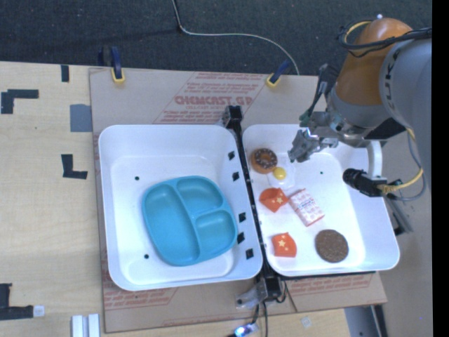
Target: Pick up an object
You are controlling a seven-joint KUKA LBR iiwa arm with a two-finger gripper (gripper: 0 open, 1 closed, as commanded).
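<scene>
- Brown cookie (331,246) and red packet (283,245) nearest, along right bin's (365,220) front.
- Blue tray (189,218) in left bin (119,188), tilted.
- Mid-bin: red wedge (273,200) touching white carton (306,207).
- Yellow ball (279,174) just beyond, beside donut (264,160).
- Farthest: gripper (303,148) above right bin's rear, near ball; fingers' state cannot be told; nothing seen held.
</scene>
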